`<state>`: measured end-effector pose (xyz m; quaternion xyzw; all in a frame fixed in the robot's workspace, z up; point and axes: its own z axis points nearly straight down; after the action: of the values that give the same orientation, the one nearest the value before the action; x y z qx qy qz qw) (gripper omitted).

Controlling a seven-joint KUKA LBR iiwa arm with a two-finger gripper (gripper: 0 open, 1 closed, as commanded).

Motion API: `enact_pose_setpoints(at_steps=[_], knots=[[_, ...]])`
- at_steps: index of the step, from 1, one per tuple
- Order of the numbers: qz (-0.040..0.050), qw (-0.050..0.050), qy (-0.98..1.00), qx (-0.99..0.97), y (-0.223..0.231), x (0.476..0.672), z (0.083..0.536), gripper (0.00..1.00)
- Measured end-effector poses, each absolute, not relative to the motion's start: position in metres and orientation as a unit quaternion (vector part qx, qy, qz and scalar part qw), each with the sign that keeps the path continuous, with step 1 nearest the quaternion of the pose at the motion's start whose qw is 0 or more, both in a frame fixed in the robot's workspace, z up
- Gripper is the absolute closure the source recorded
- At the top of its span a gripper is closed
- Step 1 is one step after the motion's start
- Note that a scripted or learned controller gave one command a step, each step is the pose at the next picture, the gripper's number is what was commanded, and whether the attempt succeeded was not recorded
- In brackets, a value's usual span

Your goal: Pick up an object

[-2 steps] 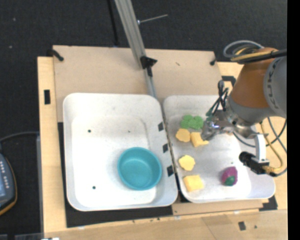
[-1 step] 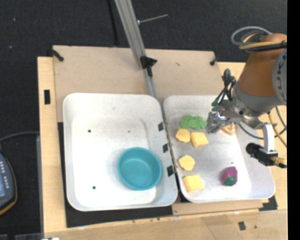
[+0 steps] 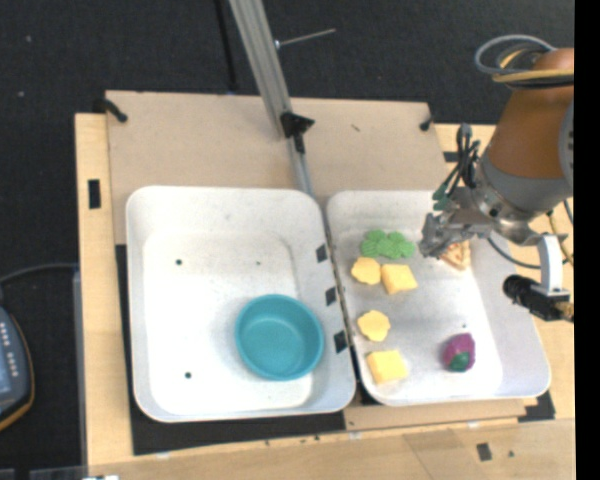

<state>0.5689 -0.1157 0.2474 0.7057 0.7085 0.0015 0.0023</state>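
Arm low over the right bin, jaws beside a small tan piece.

Whether the jaws are open or closed cannot be told; the dark gripper body hides them. Touching or just right of the jaws lies a small tan, wedge-like piece, its surface speckled; contact is unclear. Just left of the jaws sits a knobbly green lump, and below that two smooth yellow pieces: a rounded one and a blocky one, touching each other. Further below and left are a lobed yellow piece and a squarish yellow slab. Below the jaws, near the bin's lower edge, rests a purple and green toy vegetable. Far left, in the left bin, stands a glossy round teal bowl. Both bins lie on a tan board surface.
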Motion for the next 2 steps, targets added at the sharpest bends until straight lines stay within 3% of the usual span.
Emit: enact_pose_setpoints(at_steps=[2], knots=[[0.0016,0.001,0.710,0.705,-0.020,0.610,0.248,1.00]])
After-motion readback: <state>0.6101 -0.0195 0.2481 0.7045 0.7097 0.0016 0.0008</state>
